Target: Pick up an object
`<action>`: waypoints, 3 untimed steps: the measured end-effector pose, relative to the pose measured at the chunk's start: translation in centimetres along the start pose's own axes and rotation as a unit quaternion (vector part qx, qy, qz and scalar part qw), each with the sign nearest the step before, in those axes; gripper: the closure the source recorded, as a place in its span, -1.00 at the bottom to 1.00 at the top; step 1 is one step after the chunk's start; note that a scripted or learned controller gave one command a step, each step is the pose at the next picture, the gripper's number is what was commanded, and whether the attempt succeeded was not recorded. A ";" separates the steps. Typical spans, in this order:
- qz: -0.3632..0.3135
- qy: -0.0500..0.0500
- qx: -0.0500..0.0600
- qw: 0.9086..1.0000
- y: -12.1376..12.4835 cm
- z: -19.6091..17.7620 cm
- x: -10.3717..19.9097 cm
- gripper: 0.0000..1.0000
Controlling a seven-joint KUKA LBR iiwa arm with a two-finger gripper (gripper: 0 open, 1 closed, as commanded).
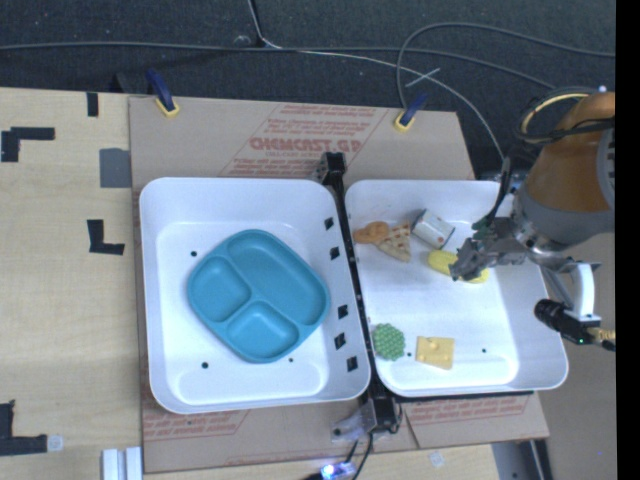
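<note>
The right bin [500, 368] holds several small items: a tan pizza-like piece [385, 237], a grey and white block [433, 229], a yellow piece [446, 262], a green round piece [389, 342] and a yellow cheese wedge [435, 351]. My gripper [468, 263] is low in this bin, right at the yellow piece's right end and partly covering it. The arm comes in from the right with its orange band near the top right.
The left bin [170, 218] carries a blue divided tray [257, 294]. Black clips sit along the divider between the bins [345, 268]. Cables run across the dark floor at the top. Two clamps pin the cardboard at the back edge.
</note>
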State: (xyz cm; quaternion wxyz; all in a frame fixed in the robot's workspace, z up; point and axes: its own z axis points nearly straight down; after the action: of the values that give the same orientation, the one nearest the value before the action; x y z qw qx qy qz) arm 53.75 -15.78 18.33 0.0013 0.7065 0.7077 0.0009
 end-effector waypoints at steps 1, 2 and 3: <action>0.000 -0.001 0.000 1.000 0.6 -4.5 -0.5 1.00; 0.000 -0.001 -0.001 1.000 0.7 -9.7 -0.5 1.00; -0.002 0.001 0.002 1.000 0.4 -9.6 4.8 1.00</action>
State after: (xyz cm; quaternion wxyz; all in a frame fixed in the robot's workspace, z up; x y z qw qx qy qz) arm 54.15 -10.98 27.97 -0.0004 0.7050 0.7092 0.0003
